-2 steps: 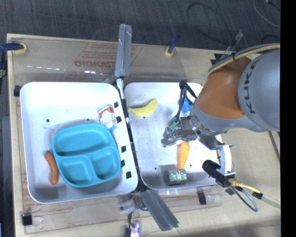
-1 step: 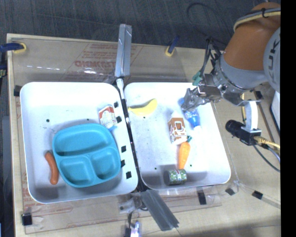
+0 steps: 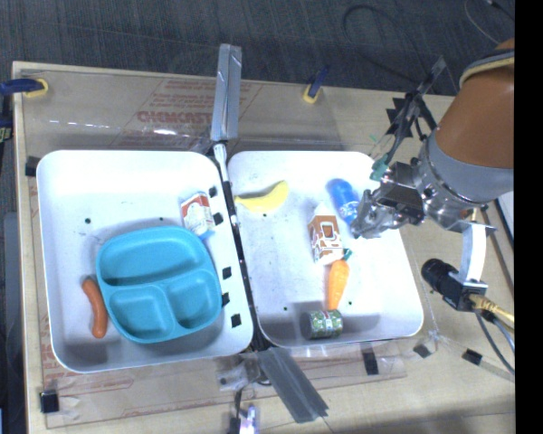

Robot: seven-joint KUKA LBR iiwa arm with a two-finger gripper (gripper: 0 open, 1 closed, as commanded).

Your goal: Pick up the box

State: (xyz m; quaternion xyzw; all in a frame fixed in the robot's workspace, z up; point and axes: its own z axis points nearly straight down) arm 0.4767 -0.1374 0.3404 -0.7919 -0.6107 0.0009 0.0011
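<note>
A small orange and white box (image 3: 325, 237) lies in the right bin (image 3: 389, 278), near its middle. The gripper (image 3: 366, 221) hangs just to the right of the box, low over the bin floor, beside a blue bottle (image 3: 342, 195). Nothing shows as held in it. The grey arm with its orange band (image 3: 484, 89) comes in from the right edge.
An orange carrot (image 3: 337, 284) lies just below the box and a small can (image 3: 326, 324) sits near the front wall. A banana (image 3: 262, 195) rests at the bin's back left. The left bin (image 3: 63, 206) holds a blue divided tray (image 3: 160, 283), a red and white carton (image 3: 195, 212) and a sausage (image 3: 95, 306).
</note>
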